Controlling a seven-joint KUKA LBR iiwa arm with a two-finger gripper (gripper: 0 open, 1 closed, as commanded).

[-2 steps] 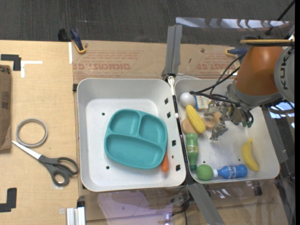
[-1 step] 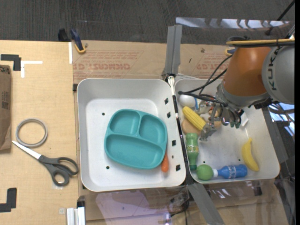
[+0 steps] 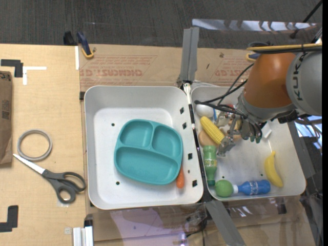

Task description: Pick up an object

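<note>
Dark carpet lies beyond my desk, and cardboard behind the bins carries mirrored red print I can't read. "KUK" shows on the arm. The pincer hangs low in the right bin; whether it is spread or pressed together, I cannot tell. Just left of it lies a yellow, ridged corn cob. A smooth banana sits toward the right wall.

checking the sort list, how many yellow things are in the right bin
2. A corn cob lies near the bin's left wall, beside the tool. A banana lies toward the right wall. The arm may hide others.
</note>
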